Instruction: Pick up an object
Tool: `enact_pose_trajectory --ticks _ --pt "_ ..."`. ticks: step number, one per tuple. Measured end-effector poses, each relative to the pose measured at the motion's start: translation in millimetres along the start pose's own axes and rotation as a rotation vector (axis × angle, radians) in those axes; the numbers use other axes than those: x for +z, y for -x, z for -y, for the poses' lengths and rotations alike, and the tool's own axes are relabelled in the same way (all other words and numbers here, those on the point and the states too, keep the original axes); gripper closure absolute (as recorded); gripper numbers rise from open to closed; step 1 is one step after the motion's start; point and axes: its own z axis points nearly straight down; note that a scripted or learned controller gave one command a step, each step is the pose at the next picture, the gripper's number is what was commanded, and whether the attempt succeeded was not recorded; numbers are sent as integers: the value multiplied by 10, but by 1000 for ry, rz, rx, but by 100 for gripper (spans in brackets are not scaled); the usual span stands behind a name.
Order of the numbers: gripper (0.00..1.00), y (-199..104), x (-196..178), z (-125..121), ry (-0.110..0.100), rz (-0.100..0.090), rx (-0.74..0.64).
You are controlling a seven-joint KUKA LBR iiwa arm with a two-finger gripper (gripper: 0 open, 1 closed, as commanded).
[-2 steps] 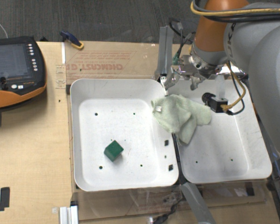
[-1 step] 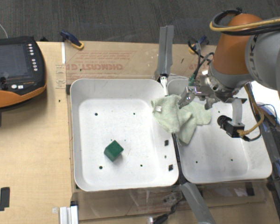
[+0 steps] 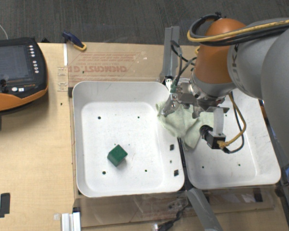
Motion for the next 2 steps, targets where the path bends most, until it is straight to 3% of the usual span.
enact_pose_trajectory --ticks 1,2 --pt "0 480 -4 -62 2 0 82" --pt "0 296 -218 18 2 0 70"
